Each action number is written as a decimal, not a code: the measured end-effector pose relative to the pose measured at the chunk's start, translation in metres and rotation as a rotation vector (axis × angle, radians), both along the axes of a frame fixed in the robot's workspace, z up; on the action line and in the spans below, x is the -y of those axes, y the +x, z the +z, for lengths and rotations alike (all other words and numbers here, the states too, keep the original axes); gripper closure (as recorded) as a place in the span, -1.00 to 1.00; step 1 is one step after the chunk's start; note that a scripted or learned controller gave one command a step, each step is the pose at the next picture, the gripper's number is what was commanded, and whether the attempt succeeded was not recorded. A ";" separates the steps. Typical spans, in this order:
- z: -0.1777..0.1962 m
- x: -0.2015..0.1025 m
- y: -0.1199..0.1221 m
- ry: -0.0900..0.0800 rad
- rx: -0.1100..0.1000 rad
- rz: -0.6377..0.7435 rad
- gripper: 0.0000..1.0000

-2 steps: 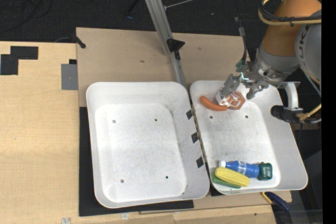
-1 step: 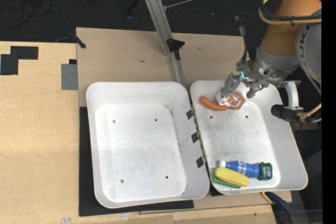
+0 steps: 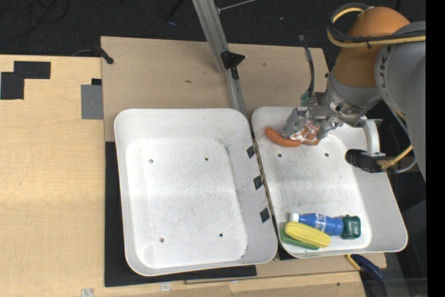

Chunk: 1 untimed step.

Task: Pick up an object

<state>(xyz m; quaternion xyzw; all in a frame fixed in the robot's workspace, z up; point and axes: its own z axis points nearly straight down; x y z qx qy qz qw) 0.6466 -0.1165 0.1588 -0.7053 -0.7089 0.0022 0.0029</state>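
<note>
My gripper (image 3: 304,127) is low over the back of the right bin (image 3: 379,202), reaching in from the right. An orange-red, carrot-like piece (image 3: 279,138) lies right at the gripper, its left end sticking out toward the divider between the bins. Its right end runs under the gripper's body, which hides how the two meet. At the front of the same bin, a blue bottle with a green cap (image 3: 328,224) lies beside a yellow corn cob (image 3: 306,236).
The left bin (image 3: 132,149) sits beside the right one, with black clips (image 3: 258,181) along their shared edge. A slanted aluminium bar (image 3: 210,24) rises behind the bins. A black cable fitting (image 3: 363,160) hangs off the wrist over the right bin's right side.
</note>
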 end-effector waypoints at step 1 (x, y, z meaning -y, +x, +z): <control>-0.052 -0.010 -0.003 0.001 -0.001 -0.002 -1.00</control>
